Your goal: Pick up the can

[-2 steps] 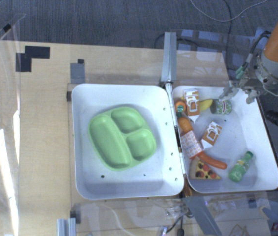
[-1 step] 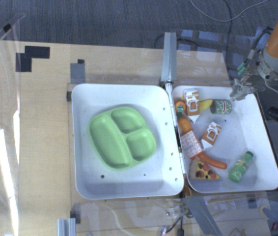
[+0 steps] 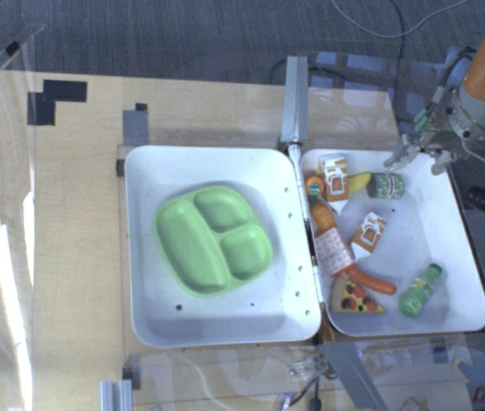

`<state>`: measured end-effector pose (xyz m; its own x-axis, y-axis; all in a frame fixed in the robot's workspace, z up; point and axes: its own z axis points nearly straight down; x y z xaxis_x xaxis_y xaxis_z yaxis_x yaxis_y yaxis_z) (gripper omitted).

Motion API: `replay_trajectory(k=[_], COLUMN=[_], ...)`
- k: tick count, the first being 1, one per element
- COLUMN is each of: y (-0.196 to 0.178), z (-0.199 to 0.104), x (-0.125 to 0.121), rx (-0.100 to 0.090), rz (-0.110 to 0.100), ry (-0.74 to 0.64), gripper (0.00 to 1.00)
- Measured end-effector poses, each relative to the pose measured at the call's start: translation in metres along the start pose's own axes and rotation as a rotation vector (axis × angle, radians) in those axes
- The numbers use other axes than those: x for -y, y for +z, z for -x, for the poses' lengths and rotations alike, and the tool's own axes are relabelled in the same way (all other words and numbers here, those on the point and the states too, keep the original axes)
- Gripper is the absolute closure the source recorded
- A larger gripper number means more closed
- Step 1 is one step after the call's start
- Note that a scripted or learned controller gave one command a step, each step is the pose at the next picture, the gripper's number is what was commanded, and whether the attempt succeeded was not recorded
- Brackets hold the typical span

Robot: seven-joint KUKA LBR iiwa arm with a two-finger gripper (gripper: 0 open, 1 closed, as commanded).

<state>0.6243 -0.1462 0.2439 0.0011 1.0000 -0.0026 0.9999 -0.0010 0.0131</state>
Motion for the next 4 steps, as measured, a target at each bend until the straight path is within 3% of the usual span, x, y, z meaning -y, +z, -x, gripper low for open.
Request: replay_trajectory(k=[1, 2, 3, 4], y=[0.097, 0.142, 0.129, 0.028], z=[0.030, 0.040, 0.038, -0.009], x=[-0.015, -0.028, -0.031, -0.037], rx=[-0.001, 0.000, 0.001, -0.001], rz=[-0.009, 0.003, 0.011, -0.005], ry=[0.043, 0.145, 0.138, 0.250], gripper=[0.00, 0.00, 1.00, 1.00])
